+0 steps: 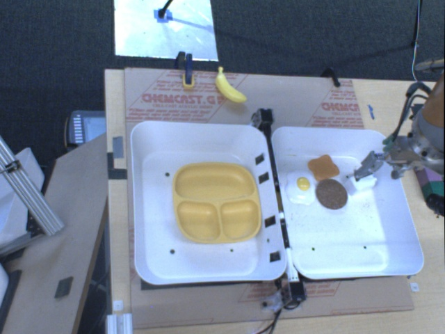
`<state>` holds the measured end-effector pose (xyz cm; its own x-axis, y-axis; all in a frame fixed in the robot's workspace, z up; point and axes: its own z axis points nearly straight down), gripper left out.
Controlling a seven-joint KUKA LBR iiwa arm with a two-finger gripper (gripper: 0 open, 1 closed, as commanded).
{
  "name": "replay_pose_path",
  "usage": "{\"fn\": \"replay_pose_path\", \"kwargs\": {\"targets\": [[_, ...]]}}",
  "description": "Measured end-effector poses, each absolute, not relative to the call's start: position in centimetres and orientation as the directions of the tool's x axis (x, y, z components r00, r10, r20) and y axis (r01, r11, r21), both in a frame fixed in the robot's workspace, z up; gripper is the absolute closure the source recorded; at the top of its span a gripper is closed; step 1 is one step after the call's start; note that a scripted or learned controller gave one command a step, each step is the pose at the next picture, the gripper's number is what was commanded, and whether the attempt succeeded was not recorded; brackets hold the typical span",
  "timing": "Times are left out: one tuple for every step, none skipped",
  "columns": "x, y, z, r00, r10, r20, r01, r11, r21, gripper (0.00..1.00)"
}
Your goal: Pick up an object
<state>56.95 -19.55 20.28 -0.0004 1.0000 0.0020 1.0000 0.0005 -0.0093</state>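
The fingers [365, 172] reach in from the right over the right bin [389, 256], their pale tips low near its floor; whether they are spread or closed cannot be told from this angle, and nothing is visibly caught between them. Just to their left lies a round brown patty [332, 194], close to the tips but apart from them. Above it sits an orange-brown toast-like piece [323, 166], and to its left, touching or nearly so, a fried egg [301, 188] with a yellow yolk. These three crowd the upper left part of the right bin, near the divide between the bins. In the left bin [153, 158] rests a yellow three-compartment tray [215, 202]. Beyond the bins, on the surface [292, 96], a yellow banana [229, 89] lies beside a yellow clamp [188, 72].
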Motion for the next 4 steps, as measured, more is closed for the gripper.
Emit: {"fn": "replay_pose_path", "kwargs": {"targets": [[57.2, -19.5, 20.9, -0.003, 1.0, 0.0, 1.0, 0.003, 0.001, 0.0], [57.4, -19.5, 14.6, -0.002, 1.0, 0.001, 1.0, 0.002, -0.003, 0.0], [57.3, -19.9, 10.3, -0.001, 1.0, 0.001, 1.0, 0.001, -0.002, 0.0], [57.5, -20.0, 8.8, -0.001, 1.0, -0.001, 1.0, 0.001, 0.004, 0.0]]}}
